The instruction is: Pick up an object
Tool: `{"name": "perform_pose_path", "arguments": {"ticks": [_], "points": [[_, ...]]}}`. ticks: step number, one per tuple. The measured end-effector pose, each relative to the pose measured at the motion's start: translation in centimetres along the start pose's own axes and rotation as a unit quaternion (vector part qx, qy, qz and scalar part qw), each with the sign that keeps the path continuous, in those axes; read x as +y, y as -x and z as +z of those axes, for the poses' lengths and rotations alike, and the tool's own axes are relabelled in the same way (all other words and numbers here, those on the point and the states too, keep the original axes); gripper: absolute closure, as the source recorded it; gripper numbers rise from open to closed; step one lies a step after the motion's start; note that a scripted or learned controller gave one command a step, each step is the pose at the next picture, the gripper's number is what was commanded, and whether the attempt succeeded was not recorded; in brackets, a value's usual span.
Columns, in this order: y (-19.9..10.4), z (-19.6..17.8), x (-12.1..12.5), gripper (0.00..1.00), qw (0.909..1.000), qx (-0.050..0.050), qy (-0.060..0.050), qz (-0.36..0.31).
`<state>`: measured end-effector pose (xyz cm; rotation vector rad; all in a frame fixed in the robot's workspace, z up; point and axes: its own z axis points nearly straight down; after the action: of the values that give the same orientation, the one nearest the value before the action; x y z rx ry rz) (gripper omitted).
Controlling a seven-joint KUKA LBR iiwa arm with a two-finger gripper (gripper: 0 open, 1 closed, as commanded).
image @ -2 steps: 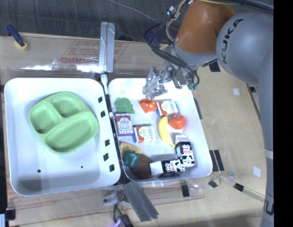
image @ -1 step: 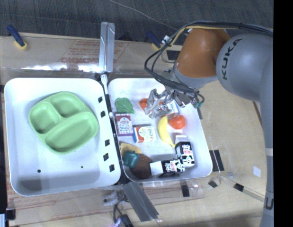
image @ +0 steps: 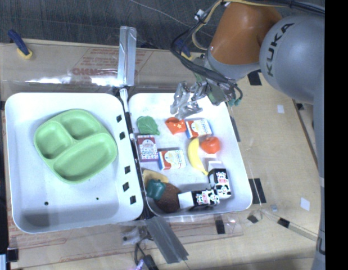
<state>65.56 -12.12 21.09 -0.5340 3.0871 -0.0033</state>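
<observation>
Glossy white plastic bins (image: 27,111), matt green plastic plate (image: 76,145), bare metal pincer (image: 184,107)

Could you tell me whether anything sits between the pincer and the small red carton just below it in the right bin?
Nothing visible does. The pincer hovers over the upper part of the right bin, and the red carton lies just below it with bare white floor between. A green leafy item lies off to its left.

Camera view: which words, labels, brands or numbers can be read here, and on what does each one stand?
"KUKA": in dark letters on the grey arm, running up its casing.
Red print on the cardboard sheet behind the bins: too blurred to read.
Labels on the small cartons in the right bin: too small to read.
The black-and-white cartons carry a pattern, with no legible text.
</observation>
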Motion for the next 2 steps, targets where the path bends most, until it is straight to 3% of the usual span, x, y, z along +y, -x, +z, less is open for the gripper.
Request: {"name": "perform_pose_path", "arguments": {"ticks": [1, 2], "points": [[-1.4, 6.2, -3.7, 1.0, 0.9959, 0.005, 0.003, -0.09], [2.3, 1.6, 5.6, 1.0, 0.9981, 0.0, 0.001, -0.062]]}}
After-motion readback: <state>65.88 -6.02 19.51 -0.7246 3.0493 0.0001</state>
